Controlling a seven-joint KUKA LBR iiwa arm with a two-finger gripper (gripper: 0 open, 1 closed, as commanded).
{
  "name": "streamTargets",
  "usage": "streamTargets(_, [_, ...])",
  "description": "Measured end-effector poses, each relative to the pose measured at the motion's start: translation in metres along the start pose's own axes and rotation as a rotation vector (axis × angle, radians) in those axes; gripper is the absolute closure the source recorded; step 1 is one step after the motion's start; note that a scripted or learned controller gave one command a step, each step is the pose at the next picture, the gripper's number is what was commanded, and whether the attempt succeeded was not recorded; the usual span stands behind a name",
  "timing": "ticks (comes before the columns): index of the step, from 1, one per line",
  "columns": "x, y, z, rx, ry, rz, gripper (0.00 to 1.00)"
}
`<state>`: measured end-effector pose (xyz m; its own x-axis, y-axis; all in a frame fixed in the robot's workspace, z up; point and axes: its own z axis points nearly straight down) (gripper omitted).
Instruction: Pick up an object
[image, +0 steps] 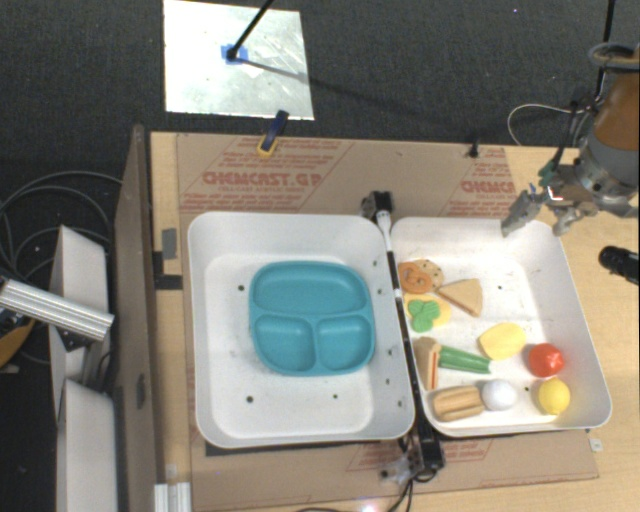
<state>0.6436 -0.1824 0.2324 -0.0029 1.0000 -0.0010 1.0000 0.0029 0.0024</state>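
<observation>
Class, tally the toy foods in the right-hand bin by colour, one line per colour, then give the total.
Yellow: 2, lemon, yellow piece
Green: 2, leafy piece, long piece
Red: 1, tomato
White: 1, egg
Brown or tan: 4, cookie, wedge, hot dog, strip
Total: 10

Red printed lettering reading "CHEMCAST GP" runs across a brown paper-covered sheet (300, 165) lying under the two white bins, above the left bin. The same red print repeats at the upper right of the sheet, only partly readable. No other readable text.
</observation>
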Motion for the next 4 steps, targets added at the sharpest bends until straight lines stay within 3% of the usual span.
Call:
streamTargets(1, [-0.014, -0.077, 0.133, 0.016, 0.005, 0.006, 0.00])
streamTargets(2, [-0.022, -0.153, 0.148, 0.006, 0.002, 0.007, 0.00])
streamTargets(3, [0.012, -0.083, 0.067, -0.012, -0.002, -0.008, 0.00])
streamTargets(4, [0.001, -0.104, 0.151, 0.002, 0.001, 0.004, 0.00])
